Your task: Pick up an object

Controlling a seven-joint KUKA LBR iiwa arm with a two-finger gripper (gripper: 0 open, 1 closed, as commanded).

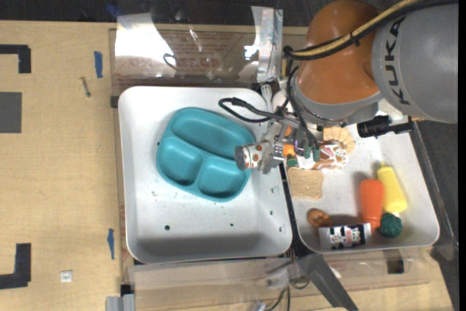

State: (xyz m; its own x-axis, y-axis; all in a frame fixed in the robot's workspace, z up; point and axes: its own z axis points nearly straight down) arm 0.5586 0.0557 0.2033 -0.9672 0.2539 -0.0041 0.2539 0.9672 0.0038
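A black-labelled bottle (344,234) lies at the right bin's (426,200) near edge, beside a brown nut (317,217). A carrot (370,200), banana (392,188) and toast (305,183) lie mid-bin. My gripper (271,154) sits over the wall between bins, fingers clamped on a small can (253,156) at the teal tray's (200,151) right edge in the left bin (145,156).
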